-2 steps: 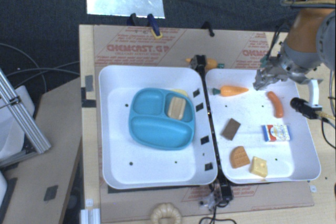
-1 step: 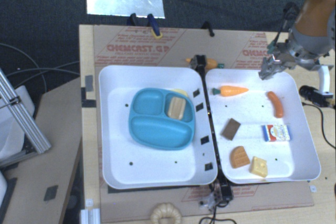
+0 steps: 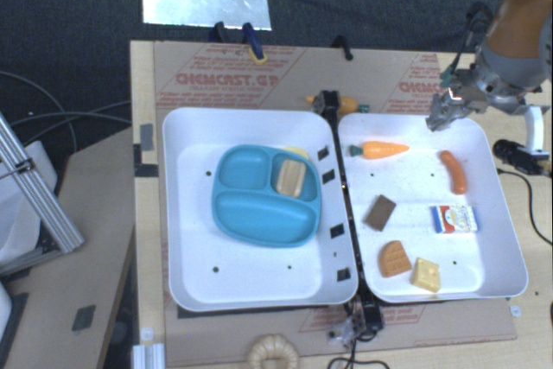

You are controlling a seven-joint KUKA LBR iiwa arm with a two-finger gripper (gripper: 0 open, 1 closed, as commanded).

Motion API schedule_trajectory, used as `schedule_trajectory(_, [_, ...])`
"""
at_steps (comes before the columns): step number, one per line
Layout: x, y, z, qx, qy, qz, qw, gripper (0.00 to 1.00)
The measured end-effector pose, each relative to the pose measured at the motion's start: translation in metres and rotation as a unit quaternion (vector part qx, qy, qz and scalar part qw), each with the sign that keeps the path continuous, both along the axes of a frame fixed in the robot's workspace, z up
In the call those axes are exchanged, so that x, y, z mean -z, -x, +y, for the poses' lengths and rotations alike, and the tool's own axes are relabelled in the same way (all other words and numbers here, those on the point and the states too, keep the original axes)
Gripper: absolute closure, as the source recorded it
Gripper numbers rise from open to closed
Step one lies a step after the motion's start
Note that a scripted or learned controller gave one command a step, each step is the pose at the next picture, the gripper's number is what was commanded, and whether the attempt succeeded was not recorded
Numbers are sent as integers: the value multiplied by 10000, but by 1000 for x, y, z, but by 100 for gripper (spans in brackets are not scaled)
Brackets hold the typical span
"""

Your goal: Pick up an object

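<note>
In the left bin [image 3: 186,212] lay a blue divided plate [image 3: 259,207], and a tan slice of toy bread [image 3: 291,178] rested in its upper right compartment; a black hinge strip [image 3: 339,186] ran between the two bins; behind them the brown board [image 3: 233,73] bore red lettering that read roughly "CHEMCAST GP", printed upside down and repeated toward the right corner. In the right bin [image 3: 501,255] the toy foods lay apart from one another: an orange carrot [image 3: 383,149] near the far edge, a dark brown square [image 3: 380,212] below it, a toast-coloured piece [image 3: 395,258] and a pale yellow cracker [image 3: 426,274] near the front, a small blue-and-white carton [image 3: 454,219] whose print was too small to read, and a reddish sausage [image 3: 454,171] toward the right wall. The gripper [image 3: 442,115] hung over the far right corner of that bin, above and apart from the sausage, touching none of the foods; nothing showed between its fingers, and how far they stood apart could not be told.
</note>
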State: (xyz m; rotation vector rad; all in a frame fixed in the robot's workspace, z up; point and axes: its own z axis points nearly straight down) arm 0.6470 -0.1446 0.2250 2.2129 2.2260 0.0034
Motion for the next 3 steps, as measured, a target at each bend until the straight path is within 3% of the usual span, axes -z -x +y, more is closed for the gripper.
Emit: schedule_trajectory(3, [7, 28, 160, -18, -11, 17, 10000, 100])
